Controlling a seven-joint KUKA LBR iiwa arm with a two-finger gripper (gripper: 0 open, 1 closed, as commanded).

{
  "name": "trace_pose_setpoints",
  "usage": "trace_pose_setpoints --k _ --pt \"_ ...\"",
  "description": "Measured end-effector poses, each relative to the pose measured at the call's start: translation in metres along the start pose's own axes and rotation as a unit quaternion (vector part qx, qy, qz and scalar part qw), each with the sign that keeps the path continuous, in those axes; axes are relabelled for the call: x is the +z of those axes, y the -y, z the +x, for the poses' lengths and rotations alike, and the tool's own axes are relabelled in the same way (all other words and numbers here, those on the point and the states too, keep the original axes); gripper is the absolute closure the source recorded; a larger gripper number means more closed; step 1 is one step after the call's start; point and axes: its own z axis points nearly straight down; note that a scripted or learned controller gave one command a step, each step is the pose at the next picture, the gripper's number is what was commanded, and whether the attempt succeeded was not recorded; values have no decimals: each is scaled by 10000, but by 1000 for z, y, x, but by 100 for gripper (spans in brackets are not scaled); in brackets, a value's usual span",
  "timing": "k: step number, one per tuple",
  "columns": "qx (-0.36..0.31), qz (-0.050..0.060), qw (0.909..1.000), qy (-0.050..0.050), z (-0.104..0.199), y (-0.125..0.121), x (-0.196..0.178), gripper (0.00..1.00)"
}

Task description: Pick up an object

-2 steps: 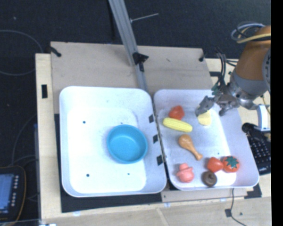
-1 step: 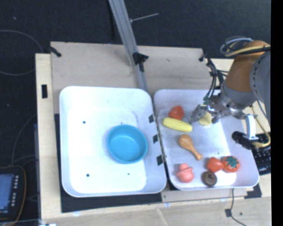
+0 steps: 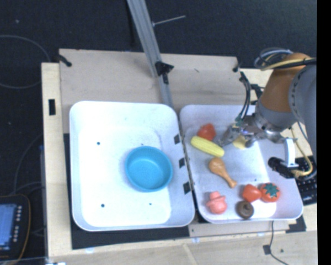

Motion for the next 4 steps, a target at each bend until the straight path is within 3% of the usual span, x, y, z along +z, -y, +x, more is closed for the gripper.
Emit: trace_pose_setpoints --k 1,4 --pt "5 -44 10000 5 -1 -2 -14 100" --pt "-63 -35 10000 -20 -9 6 -196 100"
